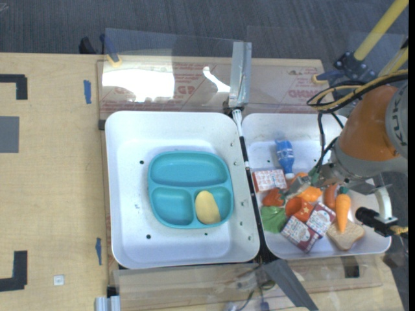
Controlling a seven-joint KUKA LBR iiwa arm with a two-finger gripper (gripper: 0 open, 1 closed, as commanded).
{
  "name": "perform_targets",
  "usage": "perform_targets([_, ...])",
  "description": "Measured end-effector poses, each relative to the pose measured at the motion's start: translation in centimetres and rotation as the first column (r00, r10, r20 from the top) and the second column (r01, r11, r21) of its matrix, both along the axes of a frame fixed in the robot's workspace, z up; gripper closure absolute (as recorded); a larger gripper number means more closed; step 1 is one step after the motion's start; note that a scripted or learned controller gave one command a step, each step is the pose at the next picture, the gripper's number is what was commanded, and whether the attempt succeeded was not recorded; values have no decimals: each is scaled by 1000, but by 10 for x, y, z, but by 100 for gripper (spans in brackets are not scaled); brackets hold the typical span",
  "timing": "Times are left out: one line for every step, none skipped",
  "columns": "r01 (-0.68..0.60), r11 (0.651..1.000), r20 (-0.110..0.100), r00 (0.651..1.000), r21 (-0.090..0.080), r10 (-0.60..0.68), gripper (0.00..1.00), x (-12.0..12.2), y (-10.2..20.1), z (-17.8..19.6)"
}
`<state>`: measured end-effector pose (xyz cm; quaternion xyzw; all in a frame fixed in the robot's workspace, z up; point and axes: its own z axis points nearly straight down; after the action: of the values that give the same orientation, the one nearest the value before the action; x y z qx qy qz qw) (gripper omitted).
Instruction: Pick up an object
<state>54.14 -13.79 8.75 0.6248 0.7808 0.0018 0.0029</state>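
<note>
The right bin (pixel 259 131) holds a pile of toy food. In it are a blue bottle (pixel 284 155), a red-and-white carton (pixel 268 179), an orange piece (pixel 310 194), a carrot (pixel 342 211), a green piece (pixel 272 218), two more cartons (pixel 308 225) and a bread slice (pixel 345 236). My gripper (pixel 327 179) hangs low over the pile's right side, just above the orange piece and the carrot's top. The grey wrist and the orange band (pixel 366 131) cover it from above.
The left bin (pixel 123 173) bears a teal divided plate (pixel 188 170) with a yellow lemon-like piece (pixel 207 207) in its lower right compartment. A clear panel and a metal post (pixel 240 73) stand behind the bins. Black cables (pixel 337 99) trail near the arm.
</note>
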Motion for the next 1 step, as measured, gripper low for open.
perform_targets([-157,988,8,987,0,157,0,10,72,104])
